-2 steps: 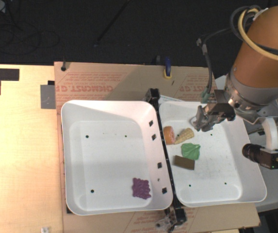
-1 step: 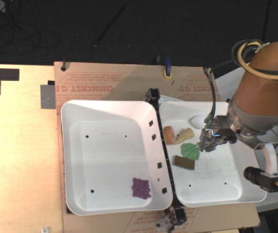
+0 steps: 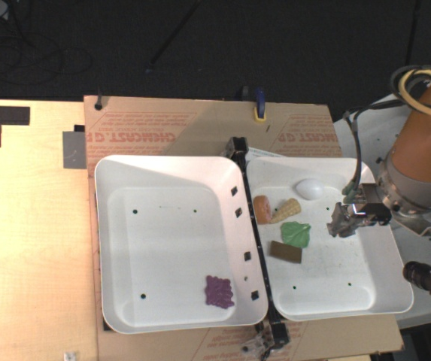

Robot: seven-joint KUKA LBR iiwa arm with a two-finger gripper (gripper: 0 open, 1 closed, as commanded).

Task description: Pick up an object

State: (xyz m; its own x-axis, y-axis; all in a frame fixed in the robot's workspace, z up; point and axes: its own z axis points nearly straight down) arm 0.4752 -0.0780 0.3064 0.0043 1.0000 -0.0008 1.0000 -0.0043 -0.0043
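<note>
1. The gripper (image 3: 341,224) hangs over the right part of the right bin (image 3: 384,295). Its fingers are small and dark in this view, and I cannot tell if they are apart or together. No object is visible between them.
2. Just to the left of the fingers there is bare white bin floor, and then the green object (image 3: 296,234), which is near but apart from them.
3. Up and to the left of the fingers lies a white rounded object (image 3: 311,189), pale against the bin floor.
4. Farther left are the tan cone-shaped object (image 3: 286,210) and the orange-brown object (image 3: 262,208), which touch each other, close to the wall between the two bins.
5. The dark brown block (image 3: 286,252) lies below the green object and just beside it.
6. Below the fingers the floor of the right bin is open down to its near rim.
7. Far to the left, in the left bin (image 3: 125,173), the purple object (image 3: 219,292) lies alone near the lower rim, with wide free floor around it.
</note>
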